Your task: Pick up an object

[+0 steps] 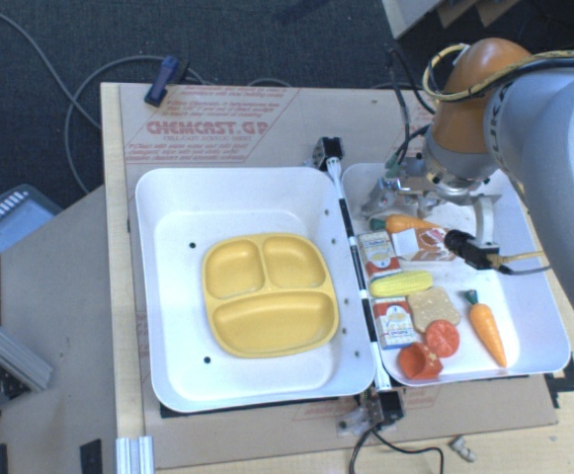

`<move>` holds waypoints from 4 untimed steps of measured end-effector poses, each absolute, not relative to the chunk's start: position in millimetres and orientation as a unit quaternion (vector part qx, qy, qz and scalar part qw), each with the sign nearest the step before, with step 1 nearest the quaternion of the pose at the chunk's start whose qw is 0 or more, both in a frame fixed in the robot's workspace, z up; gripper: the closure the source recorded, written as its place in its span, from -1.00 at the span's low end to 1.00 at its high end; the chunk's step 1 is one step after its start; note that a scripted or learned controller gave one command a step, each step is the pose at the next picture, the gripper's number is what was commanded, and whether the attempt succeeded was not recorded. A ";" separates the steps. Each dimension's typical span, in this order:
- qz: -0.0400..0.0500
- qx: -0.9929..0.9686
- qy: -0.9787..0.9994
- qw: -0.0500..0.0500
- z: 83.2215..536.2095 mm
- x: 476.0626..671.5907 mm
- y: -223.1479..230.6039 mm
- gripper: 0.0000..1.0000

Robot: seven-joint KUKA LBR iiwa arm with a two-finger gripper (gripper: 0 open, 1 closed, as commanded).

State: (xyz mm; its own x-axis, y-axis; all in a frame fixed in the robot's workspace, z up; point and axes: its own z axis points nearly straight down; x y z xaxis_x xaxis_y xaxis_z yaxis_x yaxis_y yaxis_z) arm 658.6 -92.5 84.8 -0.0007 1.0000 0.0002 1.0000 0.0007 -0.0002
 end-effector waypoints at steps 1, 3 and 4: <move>-0.001 -0.707 -0.707 -0.001 84.8 665.8 -93.8 -1.00; 0.000 -0.707 -0.707 0.000 84.8 664.2 -93.8 -1.00; 0.000 -0.707 -0.707 0.000 85.1 655.0 -97.2 -1.00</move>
